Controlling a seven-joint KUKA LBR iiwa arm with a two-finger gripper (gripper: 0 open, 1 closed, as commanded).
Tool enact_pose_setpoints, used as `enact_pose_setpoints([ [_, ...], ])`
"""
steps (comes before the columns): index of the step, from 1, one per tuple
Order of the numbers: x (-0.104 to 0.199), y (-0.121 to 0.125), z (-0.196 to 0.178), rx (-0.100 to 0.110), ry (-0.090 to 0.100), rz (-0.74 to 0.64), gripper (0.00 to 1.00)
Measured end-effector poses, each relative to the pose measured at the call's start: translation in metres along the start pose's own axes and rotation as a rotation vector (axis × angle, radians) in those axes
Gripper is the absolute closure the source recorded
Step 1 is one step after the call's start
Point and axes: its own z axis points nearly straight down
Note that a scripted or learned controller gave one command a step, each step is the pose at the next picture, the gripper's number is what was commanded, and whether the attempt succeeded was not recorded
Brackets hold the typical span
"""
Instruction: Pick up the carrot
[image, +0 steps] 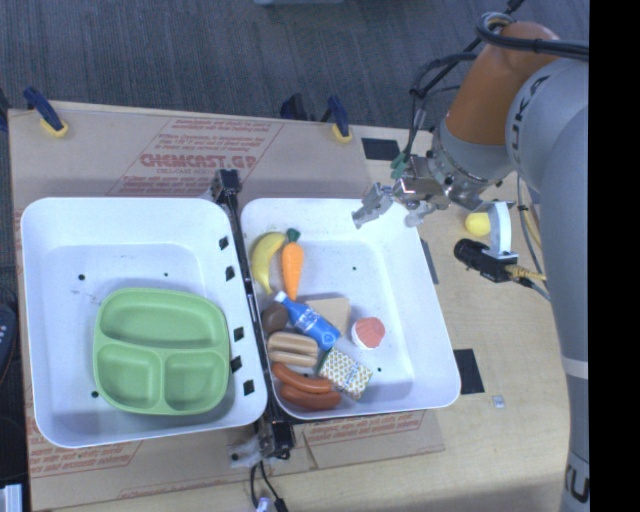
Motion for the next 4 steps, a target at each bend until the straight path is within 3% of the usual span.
enact_pose_setpoints([
  [1,0.033,0.023,0.148,0.004,0.001,-0.007,0.00],
  [2,0.033,0.024,0.136,0.002,0.001,-0.011,1.00],
  [3,0.061,-0.058,0.156,0.002,0.001,0.005,1.00],
  [4,0.124,-0.116,0.055,0.000,0.001,0.138,1.00],
])
